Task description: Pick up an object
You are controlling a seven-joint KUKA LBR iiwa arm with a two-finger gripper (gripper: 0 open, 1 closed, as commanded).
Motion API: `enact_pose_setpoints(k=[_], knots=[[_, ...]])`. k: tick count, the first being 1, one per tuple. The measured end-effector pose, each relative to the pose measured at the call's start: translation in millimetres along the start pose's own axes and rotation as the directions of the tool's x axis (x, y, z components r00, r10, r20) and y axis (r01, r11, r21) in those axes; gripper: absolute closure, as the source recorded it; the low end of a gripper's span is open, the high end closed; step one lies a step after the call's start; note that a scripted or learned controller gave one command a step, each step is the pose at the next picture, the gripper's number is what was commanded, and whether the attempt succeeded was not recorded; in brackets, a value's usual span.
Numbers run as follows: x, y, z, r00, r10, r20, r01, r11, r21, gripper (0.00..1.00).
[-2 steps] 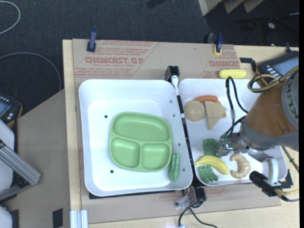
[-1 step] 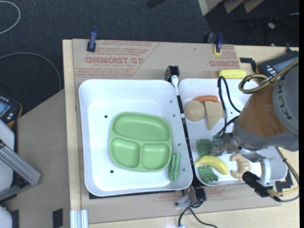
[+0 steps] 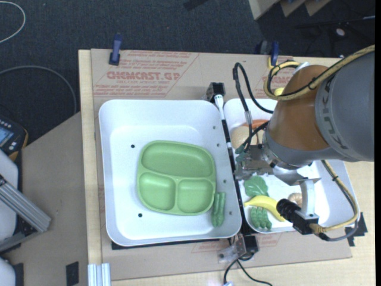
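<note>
A: Your arm (image 3: 315,115) is hanging over the right bin (image 3: 339,186), hiding the gripper; I can't tell its state.

B: Crowding risk: you're reaching beside the banana (image 3: 265,204) and green toys (image 3: 257,187), possibly nudging them.

The grey arm reaches in from the right, its tool (image 3: 249,162) pointed downward, orange band above.

A brown board (image 3: 149,70) printed with red lettering underlies both white bins. Two blue clamps grip its far edge, one (image 3: 115,50) at eleven o'clock and one (image 3: 274,52) at one o'clock. Dark carpet (image 3: 89,11) surrounds the bench.
</note>
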State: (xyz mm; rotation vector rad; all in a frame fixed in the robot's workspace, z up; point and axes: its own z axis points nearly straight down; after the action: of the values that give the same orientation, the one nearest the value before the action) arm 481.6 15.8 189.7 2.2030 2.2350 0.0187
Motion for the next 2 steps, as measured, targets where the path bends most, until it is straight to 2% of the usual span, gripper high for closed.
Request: enact_pose_setpoints(k=[1, 2], knots=[[48.1, 2.2, -144.0, 1.0, 0.006, 0.0, -0.006, 1.0, -0.006, 1.0], [90.4, 10.2, -353.1, 1.0, 0.01, 0.001, -0.01, 1.0, -0.008, 1.0]])
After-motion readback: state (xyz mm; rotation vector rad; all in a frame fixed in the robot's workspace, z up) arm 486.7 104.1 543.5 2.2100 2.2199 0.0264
